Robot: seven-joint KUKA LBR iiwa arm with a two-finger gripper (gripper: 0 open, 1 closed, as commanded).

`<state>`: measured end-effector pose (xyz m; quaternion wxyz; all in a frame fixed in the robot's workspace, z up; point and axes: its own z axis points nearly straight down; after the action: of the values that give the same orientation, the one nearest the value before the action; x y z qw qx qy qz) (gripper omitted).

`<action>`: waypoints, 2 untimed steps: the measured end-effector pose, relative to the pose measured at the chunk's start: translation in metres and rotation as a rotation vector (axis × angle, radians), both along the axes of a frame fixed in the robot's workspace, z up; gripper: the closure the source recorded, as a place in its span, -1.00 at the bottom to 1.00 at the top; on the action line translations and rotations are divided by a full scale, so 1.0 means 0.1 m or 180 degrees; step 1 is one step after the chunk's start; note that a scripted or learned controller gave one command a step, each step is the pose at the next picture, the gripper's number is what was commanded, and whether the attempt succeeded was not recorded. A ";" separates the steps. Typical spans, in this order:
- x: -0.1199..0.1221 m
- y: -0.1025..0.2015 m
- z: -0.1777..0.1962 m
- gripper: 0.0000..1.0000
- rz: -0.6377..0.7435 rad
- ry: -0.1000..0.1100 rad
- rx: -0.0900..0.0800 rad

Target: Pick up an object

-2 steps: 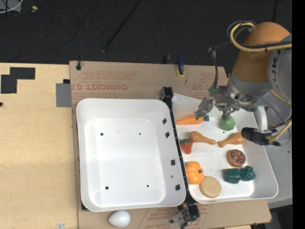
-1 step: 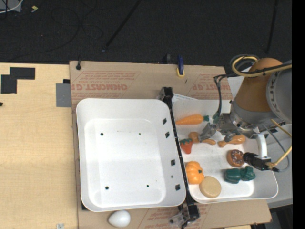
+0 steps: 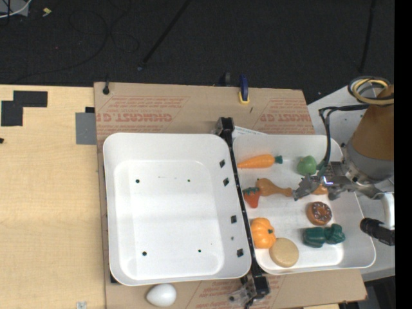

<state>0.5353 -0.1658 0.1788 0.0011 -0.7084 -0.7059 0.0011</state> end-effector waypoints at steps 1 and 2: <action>-0.30 -0.50 -0.45 -1.00 -0.0001 0.0013 0.0002; 0.60 -0.47 -0.92 -1.00 0.0023 -0.0024 -0.0003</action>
<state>0.5954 -0.2128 0.0863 -0.0019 -0.7058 -0.7084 -0.0012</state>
